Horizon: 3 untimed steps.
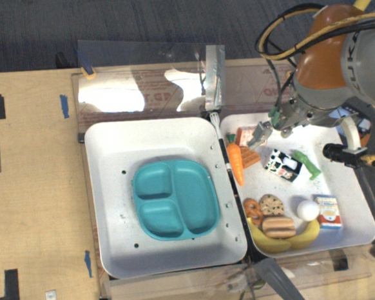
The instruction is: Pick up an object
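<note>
Two shallow white bins side by side on the bench: left bin (pixel 103 146) holding a teal divided plate (pixel 176 199) at its centre, right bin (pixel 358 220) crowded with toy food.

Arm (pixel 335 50) reaching in from 2 o'clock, gripper (pixel 262 134) low over the right bin's 11 o'clock corner. Cannot tell whether clenched or released, and nothing seen grasped.

Inside the right bin:
- orange carrot (pixel 236 163) along the 9 o'clock wall, just beside and below the gripper
- reddish box (pixel 244 136) at 11 o'clock, partly hidden under the gripper
- black-and-white patterned block (pixel 283 164) near the middle, with a green piece (pixel 307 163) just beside it toward 3 o'clock
- pretzel (pixel 251 207) and cookie (pixel 271 205) touching or nearly so, toward 7 o'clock
- hot dog (pixel 279 225) resting on a yellow banana (pixel 309 233) along the 6 o'clock wall
- white egg (pixel 306 209) near 5 o'clock, just beside a small carton (pixel 328 209) at 4 o'clock
</note>
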### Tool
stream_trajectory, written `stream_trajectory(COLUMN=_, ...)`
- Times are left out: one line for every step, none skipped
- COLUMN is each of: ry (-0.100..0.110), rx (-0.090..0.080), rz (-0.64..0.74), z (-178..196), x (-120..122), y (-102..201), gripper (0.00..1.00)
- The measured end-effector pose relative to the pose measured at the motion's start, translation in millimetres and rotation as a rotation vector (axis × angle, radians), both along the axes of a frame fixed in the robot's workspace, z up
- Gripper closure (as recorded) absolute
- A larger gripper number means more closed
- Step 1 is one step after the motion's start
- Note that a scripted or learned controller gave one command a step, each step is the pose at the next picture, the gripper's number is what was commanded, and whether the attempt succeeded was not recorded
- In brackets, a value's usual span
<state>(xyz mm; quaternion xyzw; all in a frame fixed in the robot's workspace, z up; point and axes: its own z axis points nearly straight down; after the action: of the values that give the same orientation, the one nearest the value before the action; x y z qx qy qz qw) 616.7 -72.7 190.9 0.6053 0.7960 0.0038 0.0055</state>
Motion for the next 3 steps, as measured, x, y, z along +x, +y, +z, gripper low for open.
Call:
stream_trajectory(ry=0.018, rx=0.0, rz=0.22, z=-97.4, x=7.9, y=-37.5, gripper=0.0)
stream_trajectory(ry=0.007, rx=-0.002, rz=0.222, z=-83.0, x=11.4, y=-36.4, gripper=1.0)
stream_trajectory(ry=0.005, rx=0.001, rz=-0.026, z=-3.4, x=29.1, y=15.2, gripper=1.0)
